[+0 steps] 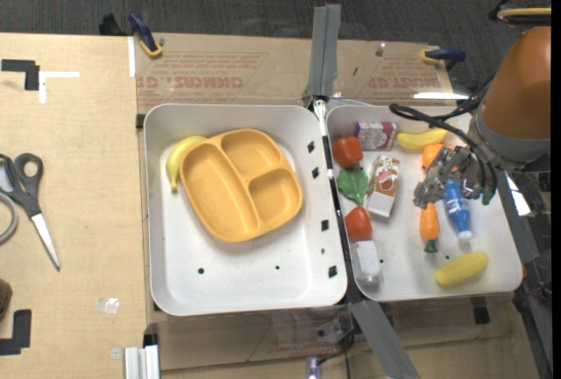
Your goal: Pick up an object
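Plastic toy food lies scattered in the right shallow white bin (412,268), which has smooth walls and rounded corners. The grey metal gripper (438,178) hangs over this bin at about 3 o'clock of its floor; whether its fingers are released or clenched, I cannot tell, because dark cables cover them. Just under it lie a slim blue bottle with a white cap (456,210) and a long orange carrot (428,225), side by side. At 5 o'clock rests a bumpy yellow corn cob (461,268). At 12 o'clock lies a curved yellow banana (421,139), with a small pink-and-white packet (376,135) beside it. Along the 9 o'clock wall stand in a row a red tomato (347,151), a green leafy piece (354,184), a second red round piece (358,223) and a clear bottle (366,265). A flat white carton with red print (384,186) lies near them.

The left white bin (245,276) holds a glossy orange divided plate (240,184) with three compartments, and a second yellow banana (178,158) touches its 9 o'clock rim.
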You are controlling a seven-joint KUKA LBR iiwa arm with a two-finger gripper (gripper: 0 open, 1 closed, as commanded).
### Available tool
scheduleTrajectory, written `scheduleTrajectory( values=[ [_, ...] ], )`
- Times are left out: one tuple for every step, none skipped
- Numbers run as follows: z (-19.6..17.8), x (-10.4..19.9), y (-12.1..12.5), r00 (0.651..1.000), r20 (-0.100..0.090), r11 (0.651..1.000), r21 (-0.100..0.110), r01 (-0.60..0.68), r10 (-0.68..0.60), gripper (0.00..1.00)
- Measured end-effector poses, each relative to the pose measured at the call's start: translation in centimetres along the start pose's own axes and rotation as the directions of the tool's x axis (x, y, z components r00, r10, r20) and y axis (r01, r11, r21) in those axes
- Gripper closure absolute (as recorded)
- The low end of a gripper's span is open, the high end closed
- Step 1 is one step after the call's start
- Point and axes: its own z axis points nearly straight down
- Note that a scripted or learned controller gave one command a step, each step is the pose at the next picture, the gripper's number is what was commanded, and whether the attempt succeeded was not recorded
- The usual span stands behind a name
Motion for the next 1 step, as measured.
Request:
scheduleTrajectory(
  values=[
    [-5.56, 3.4, 2.18, 0.967, 0.0, 0.967, 0.001, -0.254, 0.254, 1.0]
  ],
)
